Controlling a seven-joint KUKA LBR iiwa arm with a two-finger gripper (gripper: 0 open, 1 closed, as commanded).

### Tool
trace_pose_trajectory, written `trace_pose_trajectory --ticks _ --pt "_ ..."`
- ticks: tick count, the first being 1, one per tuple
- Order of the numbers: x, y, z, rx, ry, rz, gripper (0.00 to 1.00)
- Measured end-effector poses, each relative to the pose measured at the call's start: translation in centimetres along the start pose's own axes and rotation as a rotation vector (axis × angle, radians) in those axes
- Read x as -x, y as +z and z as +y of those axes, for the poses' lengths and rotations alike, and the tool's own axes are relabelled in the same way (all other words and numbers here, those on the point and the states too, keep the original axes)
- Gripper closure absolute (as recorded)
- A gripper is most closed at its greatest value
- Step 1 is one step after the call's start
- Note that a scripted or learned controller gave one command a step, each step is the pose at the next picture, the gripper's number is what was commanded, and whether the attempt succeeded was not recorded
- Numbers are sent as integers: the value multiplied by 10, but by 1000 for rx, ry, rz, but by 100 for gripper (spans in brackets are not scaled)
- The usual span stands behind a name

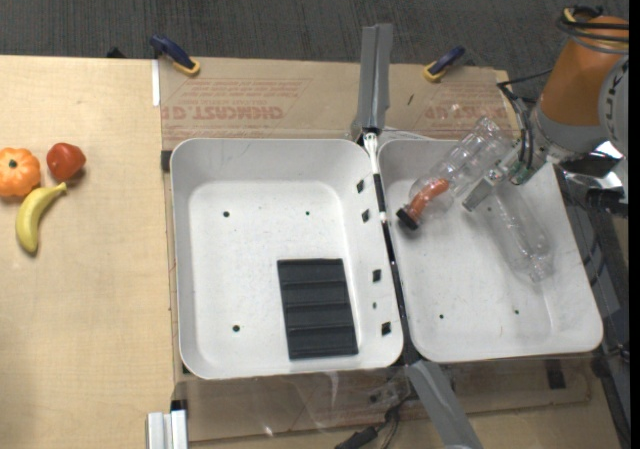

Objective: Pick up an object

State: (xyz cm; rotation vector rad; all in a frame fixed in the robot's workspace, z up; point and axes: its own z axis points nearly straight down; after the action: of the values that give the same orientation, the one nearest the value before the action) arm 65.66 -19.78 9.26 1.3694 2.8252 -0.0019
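Two bins; jaws' state unclear beside a clear bottle.

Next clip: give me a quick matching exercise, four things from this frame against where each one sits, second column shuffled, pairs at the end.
Things:
1. black ridged block
2. banana
3. red-and-black item
4. blue-and-yellow clamps

Places:
A. right bin, near its left wall
B. bare wooden bench, left of both bins
C. left bin, front middle of its floor
D. far edge of the cardboard sheet

Pairs: 1-C, 2-B, 3-A, 4-D
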Motion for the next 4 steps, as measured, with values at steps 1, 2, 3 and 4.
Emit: trace_pose_trajectory --ticks 1,2,3,4 --pt "-36 0 23 2 -73 0 0" --pt "-5 -1 -2 2 -82 -3 0" --pt "-58 -1 39 2 -116 -1 0" --pt "-37 -35 22 3 -53 -2 0"
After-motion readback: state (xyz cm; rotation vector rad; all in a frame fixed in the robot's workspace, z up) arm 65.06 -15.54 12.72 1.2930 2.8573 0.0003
